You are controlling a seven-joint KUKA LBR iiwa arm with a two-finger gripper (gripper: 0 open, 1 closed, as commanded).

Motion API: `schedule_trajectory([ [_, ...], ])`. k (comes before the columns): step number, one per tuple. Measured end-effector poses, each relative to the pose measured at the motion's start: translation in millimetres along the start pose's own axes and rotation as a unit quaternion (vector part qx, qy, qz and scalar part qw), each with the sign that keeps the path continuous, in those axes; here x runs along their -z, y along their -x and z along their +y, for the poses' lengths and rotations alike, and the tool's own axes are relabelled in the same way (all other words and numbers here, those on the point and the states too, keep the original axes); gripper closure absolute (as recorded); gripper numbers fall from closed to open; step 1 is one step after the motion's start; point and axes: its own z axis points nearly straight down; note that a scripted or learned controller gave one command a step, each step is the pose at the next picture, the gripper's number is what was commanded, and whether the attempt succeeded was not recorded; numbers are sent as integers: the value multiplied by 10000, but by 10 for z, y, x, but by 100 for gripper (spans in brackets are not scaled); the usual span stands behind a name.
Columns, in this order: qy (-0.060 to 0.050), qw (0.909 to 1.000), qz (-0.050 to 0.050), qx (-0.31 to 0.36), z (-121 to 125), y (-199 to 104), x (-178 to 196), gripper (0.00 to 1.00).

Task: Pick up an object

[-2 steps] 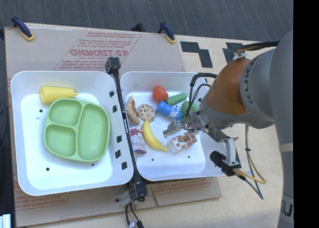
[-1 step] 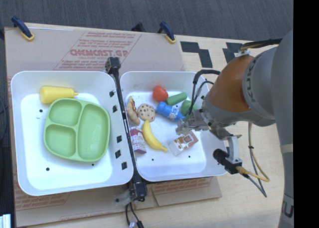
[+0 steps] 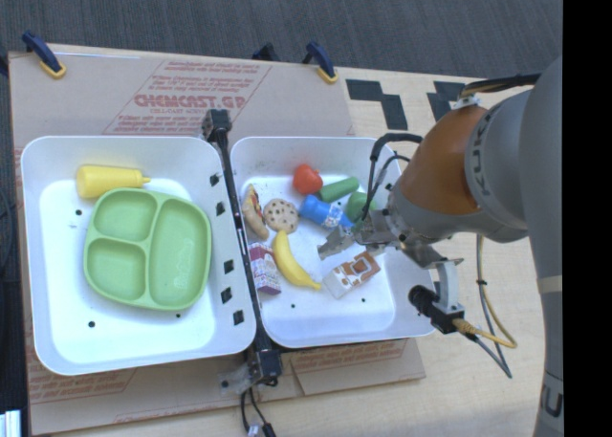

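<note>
The right bin (image 3: pixel 287 330) holds several toy items. Among them are a red tomato (image 3: pixel 306 179), a green piece (image 3: pixel 339 186), a blue piece (image 3: pixel 318 209), a cookie (image 3: pixel 278 213), a bun (image 3: pixel 254 212), a yellow banana (image 3: pixel 293 262), a wrapped candy bar (image 3: pixel 265 269) and a white-and-brown packet (image 3: pixel 352 273). My gripper (image 3: pixel 338 240) is low in this bin, between the blue piece and the packet, just right of the banana. The arm's orange band (image 3: pixel 442 169) hides the bin's right wall.
The left bin (image 3: pixel 57 330) holds a green divided plate (image 3: pixel 148 249) and a yellow mustard bottle (image 3: pixel 108 180). A black clip divider (image 3: pixel 229 225) runs between the bins. Cardboard (image 3: pixel 191 91) lies behind them, with blue clamps (image 3: pixel 321 60) on its edge.
</note>
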Motion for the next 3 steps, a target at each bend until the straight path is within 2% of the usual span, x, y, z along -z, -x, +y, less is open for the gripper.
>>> schedule_trajectory([
  [1,-3,10000,-3,27,10,1,102,100],
  [2,-3,10000,-6,31,10,0,102,0],
  [3,42,10000,-11,-34,10,-34,-181,0],
])
